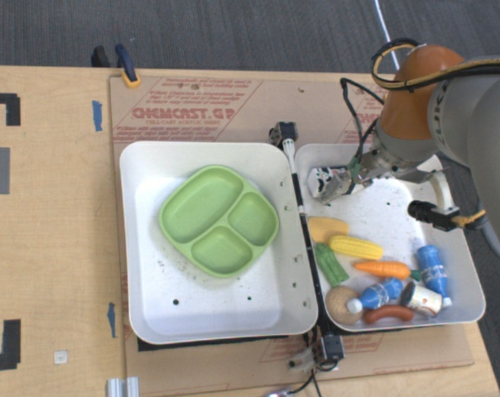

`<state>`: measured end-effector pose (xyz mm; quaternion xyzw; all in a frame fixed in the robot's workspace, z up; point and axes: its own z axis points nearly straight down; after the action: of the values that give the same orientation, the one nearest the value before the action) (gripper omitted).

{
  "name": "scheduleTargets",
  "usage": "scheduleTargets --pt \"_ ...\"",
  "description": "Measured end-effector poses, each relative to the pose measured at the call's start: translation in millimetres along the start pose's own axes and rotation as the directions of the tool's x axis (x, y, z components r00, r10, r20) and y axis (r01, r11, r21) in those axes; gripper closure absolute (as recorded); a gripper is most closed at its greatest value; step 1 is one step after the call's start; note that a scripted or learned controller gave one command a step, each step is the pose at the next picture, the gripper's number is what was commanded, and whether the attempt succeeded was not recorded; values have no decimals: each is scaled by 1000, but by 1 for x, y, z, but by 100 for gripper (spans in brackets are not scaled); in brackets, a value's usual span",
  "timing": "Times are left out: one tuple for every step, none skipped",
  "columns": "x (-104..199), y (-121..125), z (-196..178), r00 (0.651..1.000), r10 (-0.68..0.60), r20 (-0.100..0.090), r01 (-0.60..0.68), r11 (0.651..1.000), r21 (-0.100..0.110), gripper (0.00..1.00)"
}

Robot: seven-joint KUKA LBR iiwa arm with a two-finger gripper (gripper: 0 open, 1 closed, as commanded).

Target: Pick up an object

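My gripper (pixel 326 182) hangs low over the far left corner of the right bin (pixel 461 259), with the grey arm and its orange band behind it at the upper right. Toy food lies along the near side of that bin: a yellow banana (pixel 327 227), a corn cob (pixel 355 246), a green pepper (pixel 330 265), an orange carrot (pixel 384 268), a blue bottle (pixel 432 265), a second blue bottle (pixel 380 294), a red sausage (pixel 389 313) and a tan cookie (pixel 341 302). Nothing shows between the fingertips.
The left bin (pixel 151 246) holds a green divided plate (pixel 219 220). A black clamp (pixel 283 132) sits at the far end of the wall between the bins. Cables run along the arm above the right bin's far edge.
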<state>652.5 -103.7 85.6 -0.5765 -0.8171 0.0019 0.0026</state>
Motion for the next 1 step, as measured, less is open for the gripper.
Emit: scheduleTargets --pt "45 -64 -99 991 -131 2 131 991 -6 0"
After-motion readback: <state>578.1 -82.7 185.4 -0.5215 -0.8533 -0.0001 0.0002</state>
